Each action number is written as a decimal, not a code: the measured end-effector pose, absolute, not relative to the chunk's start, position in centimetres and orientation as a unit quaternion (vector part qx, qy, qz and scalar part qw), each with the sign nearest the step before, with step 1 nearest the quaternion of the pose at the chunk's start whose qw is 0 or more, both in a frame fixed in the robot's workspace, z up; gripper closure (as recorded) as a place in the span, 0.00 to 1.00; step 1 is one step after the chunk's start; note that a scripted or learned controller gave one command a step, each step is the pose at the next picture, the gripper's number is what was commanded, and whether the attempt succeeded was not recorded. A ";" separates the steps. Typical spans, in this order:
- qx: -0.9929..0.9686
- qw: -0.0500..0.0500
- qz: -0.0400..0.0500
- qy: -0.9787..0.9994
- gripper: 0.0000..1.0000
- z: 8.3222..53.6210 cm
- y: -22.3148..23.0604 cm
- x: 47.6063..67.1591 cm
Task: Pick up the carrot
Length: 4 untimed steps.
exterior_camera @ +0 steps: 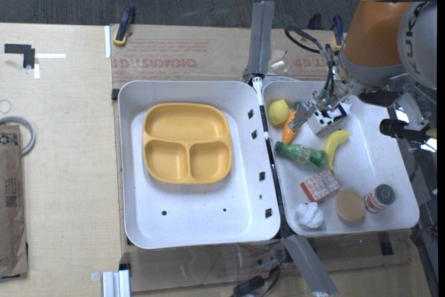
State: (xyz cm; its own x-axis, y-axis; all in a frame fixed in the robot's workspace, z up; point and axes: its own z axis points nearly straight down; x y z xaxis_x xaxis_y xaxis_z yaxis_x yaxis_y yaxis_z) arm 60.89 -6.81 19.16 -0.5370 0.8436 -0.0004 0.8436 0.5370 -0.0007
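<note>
- Carrot [288, 134] is seen in the right bin [389, 174], in its upper left part, near the wall between the two bins.
- It lies tilted, just below and to the right of a lemon [278, 111] and just above a green bottle [300, 154].
- The tool [306, 116] is placed low over the upper end of the carrot, and the two seem to touch or overlap there.
- Whether the tool is spread or pressed together cannot be told, and a hold on the carrot cannot be confirmed.
- The arm [379, 24] is reached in from the right, with its orange band above the far corner of the right bin.
- A banana [335, 144] is found just right of the bottle, below the tool.
- A red and white packet [320, 186], a white wad [309, 215], a tan disc [350, 206] and a small can [379, 197] are spread along the near part of the same bin.
- The left bin [132, 177] is occupied by a yellow plate [186, 142] with three compartments.
- Both bins are set on the table [62, 115], where a brown bag [10, 198] is seen at the far left edge.
</note>
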 end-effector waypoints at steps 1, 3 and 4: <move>0.469 0.000 0.000 0.883 0.00 19.1 -4.3 60.7; 0.360 0.001 0.000 0.933 0.00 14.3 -9.9 63.4; 0.240 0.004 0.000 0.971 0.00 10.5 -10.0 65.2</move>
